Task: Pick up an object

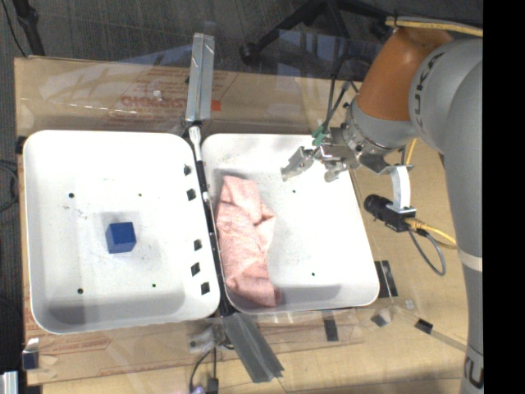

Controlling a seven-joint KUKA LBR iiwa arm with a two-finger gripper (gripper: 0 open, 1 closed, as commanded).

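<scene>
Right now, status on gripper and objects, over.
Gripper over right bin, holding nothing. Pink cloth along that bin's left wall. Blue cube in left bin. Nothing blocking.

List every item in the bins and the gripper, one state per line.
Small blue cube: resting flat in the left white bin, untouched.
Crumpled pink cloth: lying bunched along the right white bin's left wall.
Two-finger gripper: above the right bin's far edge, holding nothing.

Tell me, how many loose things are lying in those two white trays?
2. A blue cube sits in the left bin, and a crumpled pink cloth lies along the right bin's left side; it could cover something smaller.
</scene>
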